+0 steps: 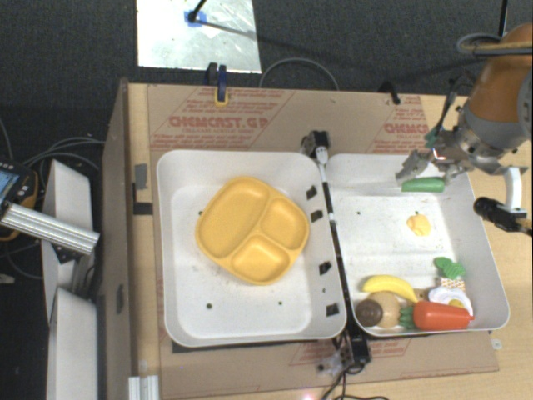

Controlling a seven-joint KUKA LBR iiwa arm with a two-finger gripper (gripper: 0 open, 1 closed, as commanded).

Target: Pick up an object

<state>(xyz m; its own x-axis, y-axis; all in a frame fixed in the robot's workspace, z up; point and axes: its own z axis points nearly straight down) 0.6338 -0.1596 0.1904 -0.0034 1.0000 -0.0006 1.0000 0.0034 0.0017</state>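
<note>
The gripper point(425, 167) hangs at the upper right of the frame over the right bin point(379, 223); whether it is apart or together cannot be told. A green piece point(423, 185) lies just below it. A yellow tray point(252, 229) sits mid-left.
</note>
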